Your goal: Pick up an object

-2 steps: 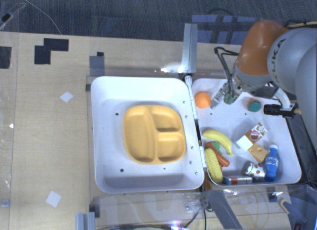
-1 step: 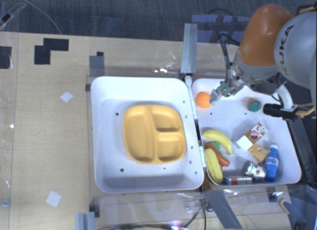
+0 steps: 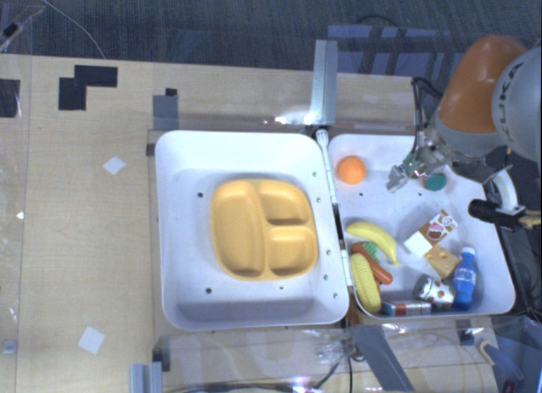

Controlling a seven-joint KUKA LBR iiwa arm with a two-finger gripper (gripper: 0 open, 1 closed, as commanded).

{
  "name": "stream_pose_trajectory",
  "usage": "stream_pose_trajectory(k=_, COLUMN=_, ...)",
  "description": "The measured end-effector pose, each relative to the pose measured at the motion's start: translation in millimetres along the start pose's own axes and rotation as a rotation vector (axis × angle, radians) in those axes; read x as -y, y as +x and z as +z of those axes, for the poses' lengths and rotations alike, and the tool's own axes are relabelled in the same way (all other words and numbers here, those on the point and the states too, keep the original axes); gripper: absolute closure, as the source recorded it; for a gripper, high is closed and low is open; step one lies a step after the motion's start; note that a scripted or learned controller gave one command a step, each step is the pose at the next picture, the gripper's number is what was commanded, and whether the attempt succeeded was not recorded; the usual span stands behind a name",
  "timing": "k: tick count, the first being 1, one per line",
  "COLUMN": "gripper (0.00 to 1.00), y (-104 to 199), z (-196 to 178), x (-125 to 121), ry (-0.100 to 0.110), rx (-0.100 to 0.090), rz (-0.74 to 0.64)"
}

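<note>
My gripper (image 3: 409, 171) hangs over the back of the right bin (image 3: 506, 298), below the arm's orange band. A small teal object (image 3: 436, 182) lies just to its right; whether the two touch is unclear. An orange ball (image 3: 351, 169) sits to the gripper's left, apart from it. Toward the front of this bin lie a banana (image 3: 373, 239), a corn cob (image 3: 366, 282), a red-orange carrot-like piece (image 3: 378, 268), a small printed carton (image 3: 439, 228), a white cube (image 3: 417, 244), a tan block (image 3: 442, 261), a blue bottle (image 3: 464, 278), a can (image 3: 434, 291) and a thin tube (image 3: 405, 307).
The left bin (image 3: 182, 298) holds a yellow divided plate (image 3: 262, 229). A metal post (image 3: 324, 86) rises at the back between the bins. A black fitting (image 3: 498, 211) juts in at the right bin's right rim. Bare white floor lies between the ball and the carton.
</note>
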State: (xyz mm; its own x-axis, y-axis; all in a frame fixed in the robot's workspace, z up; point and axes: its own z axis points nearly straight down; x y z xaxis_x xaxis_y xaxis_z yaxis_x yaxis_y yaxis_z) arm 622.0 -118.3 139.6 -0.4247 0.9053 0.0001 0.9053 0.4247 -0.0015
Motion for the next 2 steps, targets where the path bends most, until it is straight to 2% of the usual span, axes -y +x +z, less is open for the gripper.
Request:
stream_pose_trajectory(k=1, gripper=1.0, y=-77.8, z=51.8, x=15.6, ry=-0.008, rx=0.005, rz=0.088)
stream_pose_trajectory(k=2, gripper=0.0, y=-74.8, z=53.3, x=14.1, ry=-0.007, rx=0.002, rz=0.084)
